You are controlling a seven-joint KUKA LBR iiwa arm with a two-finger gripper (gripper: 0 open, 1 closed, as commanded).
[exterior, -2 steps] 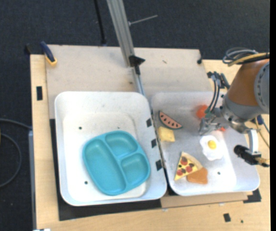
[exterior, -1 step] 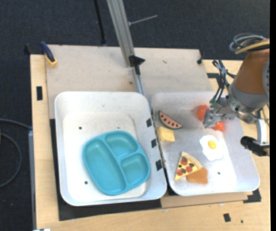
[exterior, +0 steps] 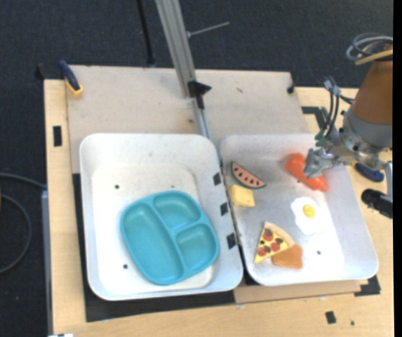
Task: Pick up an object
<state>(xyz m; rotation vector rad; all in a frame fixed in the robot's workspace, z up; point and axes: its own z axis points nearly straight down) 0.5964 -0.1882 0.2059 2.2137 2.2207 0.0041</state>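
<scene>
From the overhead camera, we're seeing the arm (exterior: 376, 100) reaching in from the right side, with its gripper (exterior: 318, 161) sitting low over the upper right part of the right bin (exterior: 358, 258). We honestly can't tell how the jaws are standing here, since the gripper body is blocking that spot. It's sitting right on top of an orange-red toy piece (exterior: 301, 167), and some of that piece is hiding under the metal, so whether it's actually being gripped isn't clear to us.

The visible part of that orange-red piece is running diagonally, from upper left down to lower right, with a bit of it poking out just below the gripper.

The rest of the right bin is looking like this: a watermelon slice (exterior: 247, 175) is lying near the left wall, a yellow cheese block (exterior: 243, 197) is sitting just below it, a fried egg (exterior: 306, 213) is lying below the gripper, and a pizza slice (exterior: 272, 242) is touching an orange wedge (exterior: 289, 258) near the front.

In the left bin (exterior: 102, 153), a blue divided plate (exterior: 170, 236) is resting toward the front.
</scene>
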